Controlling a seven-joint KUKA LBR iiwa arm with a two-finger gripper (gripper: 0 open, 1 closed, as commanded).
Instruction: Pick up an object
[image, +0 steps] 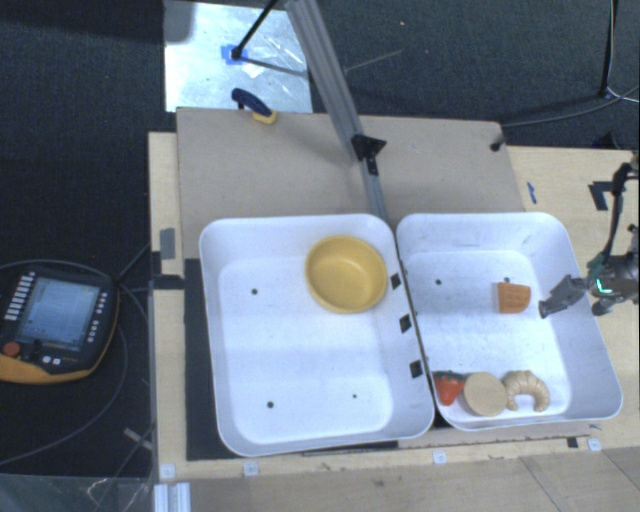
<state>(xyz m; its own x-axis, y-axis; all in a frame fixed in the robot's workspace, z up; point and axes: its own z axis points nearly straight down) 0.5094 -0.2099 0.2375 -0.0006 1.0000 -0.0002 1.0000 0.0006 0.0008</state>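
While the gripper (560, 298) hangs at the right bin's (575, 240) right rim, the orange block (513, 297) lies just to its left.

Left to right on the tabletop (440, 150): the left bin (230, 400) holds one yellow bowl (346, 273); the right bin holds four things, a red piece (448, 388), a tan disc (484, 394) and a croissant-shaped piece (527, 388) clustered along its near wall, and the orange block apart, further up. The block is likely the nearest target, almost level with the gripper. Whether the fingers are open or closed, I cannot tell; nothing shows between them.
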